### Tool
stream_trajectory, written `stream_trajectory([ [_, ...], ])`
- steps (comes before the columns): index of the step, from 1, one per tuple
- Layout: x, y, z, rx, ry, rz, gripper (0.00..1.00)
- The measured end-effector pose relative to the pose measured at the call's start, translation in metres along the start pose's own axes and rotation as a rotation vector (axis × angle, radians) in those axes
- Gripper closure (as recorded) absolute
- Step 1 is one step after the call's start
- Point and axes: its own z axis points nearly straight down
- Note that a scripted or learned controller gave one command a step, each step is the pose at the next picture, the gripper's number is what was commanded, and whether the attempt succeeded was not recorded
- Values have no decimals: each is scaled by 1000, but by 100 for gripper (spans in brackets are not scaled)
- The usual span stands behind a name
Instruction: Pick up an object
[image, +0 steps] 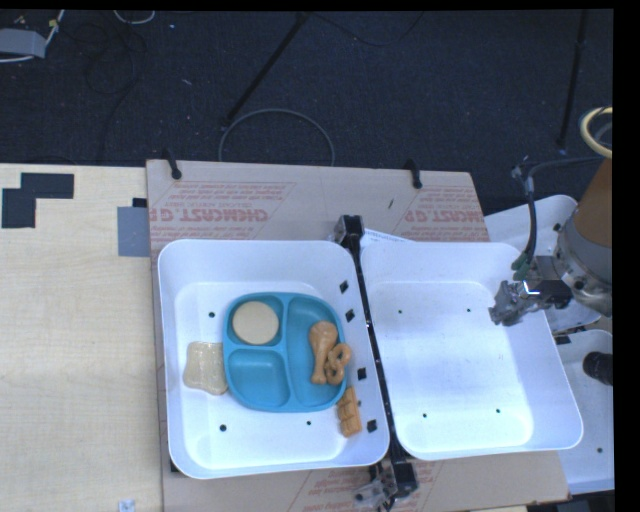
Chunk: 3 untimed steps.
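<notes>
A: Where is the gripper?

B: At the right edge of the right bin, over the upper part of that bin's floor. The grey arm comes in from the right behind it.

A: Is it holding anything?

B: I see nothing between its fingers. How far they stand apart, I cannot tell; the gripper is small and dark against the white.

A: And the objects to pick?

B: All in the left bin. A blue divided tray lies in the middle of its floor. A round tan disc sits in the tray's upper left compartment, and a knobbly tan piece lies in the right compartment.

A: Anything outside the tray?

B: A pale, flat piece touches the tray's left edge. A small orange-tan piece lies just past the tray's lower right corner, near the bin's right wall.

A: What do the bins rest on?

B: A brown cardboard sheet with red print, on the bench.
</notes>
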Motion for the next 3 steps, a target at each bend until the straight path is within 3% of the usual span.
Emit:
stream_trajectory([
  [2, 86, 33, 1, 4, 1, -1, 100],
  [3, 144, 50, 5, 4, 2, -4, 100],
])
